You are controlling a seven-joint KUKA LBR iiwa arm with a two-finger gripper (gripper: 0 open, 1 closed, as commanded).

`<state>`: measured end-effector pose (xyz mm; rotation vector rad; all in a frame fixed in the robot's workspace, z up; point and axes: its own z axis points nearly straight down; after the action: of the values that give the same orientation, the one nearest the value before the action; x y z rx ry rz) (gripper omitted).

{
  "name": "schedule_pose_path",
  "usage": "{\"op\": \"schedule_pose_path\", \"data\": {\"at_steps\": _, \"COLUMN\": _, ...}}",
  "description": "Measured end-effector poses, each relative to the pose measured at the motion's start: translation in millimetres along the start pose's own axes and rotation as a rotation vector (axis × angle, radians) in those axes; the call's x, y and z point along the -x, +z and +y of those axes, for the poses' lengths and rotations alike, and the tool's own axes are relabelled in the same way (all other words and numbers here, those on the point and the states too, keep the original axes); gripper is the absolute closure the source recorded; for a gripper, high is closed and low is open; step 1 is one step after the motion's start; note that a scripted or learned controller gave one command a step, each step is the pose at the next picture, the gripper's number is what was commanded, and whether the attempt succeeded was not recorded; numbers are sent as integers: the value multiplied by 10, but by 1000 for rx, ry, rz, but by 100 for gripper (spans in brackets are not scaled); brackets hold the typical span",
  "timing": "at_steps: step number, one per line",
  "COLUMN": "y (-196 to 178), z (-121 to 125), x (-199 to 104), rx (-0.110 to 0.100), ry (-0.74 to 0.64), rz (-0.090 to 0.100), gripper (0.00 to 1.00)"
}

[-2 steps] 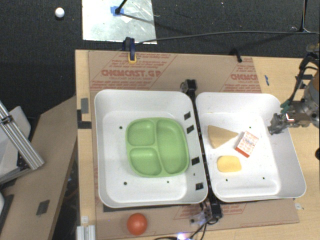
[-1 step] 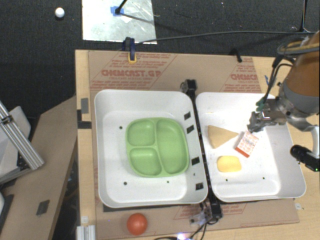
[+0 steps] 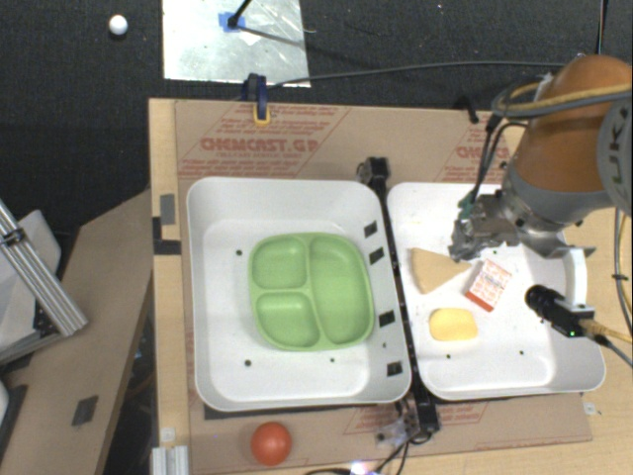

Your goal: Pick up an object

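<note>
Nearest the camera, an orange ball (image 3: pixel 271 442) is seen at six o'clock of the left bin (image 3: pixel 213 295), which holds a green divided tray (image 3: pixel 311 290). Inside the right bin (image 3: pixel 564 364), the gripper (image 3: pixel 473 234) is lowered at twelve o'clock of a tan wedge (image 3: pixel 433 267); a yellow block (image 3: pixel 453 324) and red-white packet (image 3: pixel 489 284) lie near.

The arm (image 3: pixel 569 156) is clad in grey, with an orange band above the wrist. Black cables are routed along it. The gripper (image 3: pixel 473 234) is built of dark grey metal.
</note>
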<state>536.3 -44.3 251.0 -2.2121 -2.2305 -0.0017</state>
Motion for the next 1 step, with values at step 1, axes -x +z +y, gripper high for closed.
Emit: {"op": "schedule_pose_path", "data": {"at_steps": 1, "y": 40, "z": 55, "x": -528, "rx": 1, "ry": -2, "rz": 1, "gripper": 100}}
